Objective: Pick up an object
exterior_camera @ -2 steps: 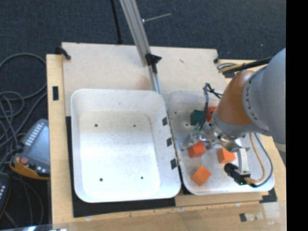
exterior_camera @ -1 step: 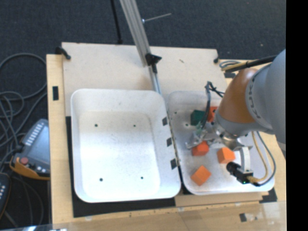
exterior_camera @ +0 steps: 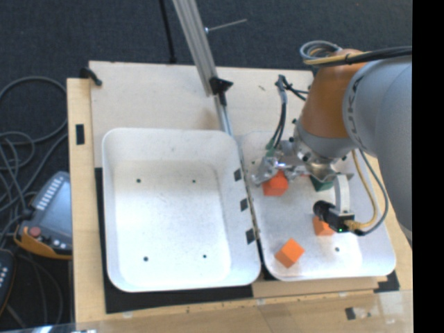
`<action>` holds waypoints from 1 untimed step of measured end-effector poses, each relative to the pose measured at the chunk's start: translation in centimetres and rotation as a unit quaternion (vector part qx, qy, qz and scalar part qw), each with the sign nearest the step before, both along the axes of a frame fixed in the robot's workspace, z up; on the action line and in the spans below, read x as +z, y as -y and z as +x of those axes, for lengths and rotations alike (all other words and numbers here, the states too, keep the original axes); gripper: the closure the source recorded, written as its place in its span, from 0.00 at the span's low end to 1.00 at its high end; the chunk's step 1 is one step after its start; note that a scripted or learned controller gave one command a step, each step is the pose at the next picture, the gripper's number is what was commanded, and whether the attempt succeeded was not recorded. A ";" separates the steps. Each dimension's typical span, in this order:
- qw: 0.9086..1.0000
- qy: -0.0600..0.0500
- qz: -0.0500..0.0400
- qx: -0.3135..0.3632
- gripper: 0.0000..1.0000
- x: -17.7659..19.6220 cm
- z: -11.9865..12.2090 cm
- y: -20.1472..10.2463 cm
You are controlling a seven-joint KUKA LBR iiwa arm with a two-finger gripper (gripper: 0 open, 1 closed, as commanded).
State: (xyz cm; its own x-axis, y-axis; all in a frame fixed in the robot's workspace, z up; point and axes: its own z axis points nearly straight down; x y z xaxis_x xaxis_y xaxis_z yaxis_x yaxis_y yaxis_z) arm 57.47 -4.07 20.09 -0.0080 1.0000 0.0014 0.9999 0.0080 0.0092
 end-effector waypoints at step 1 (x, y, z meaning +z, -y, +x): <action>1.000 -0.004 0.000 -0.001 1.00 -0.5 0.2 -4.7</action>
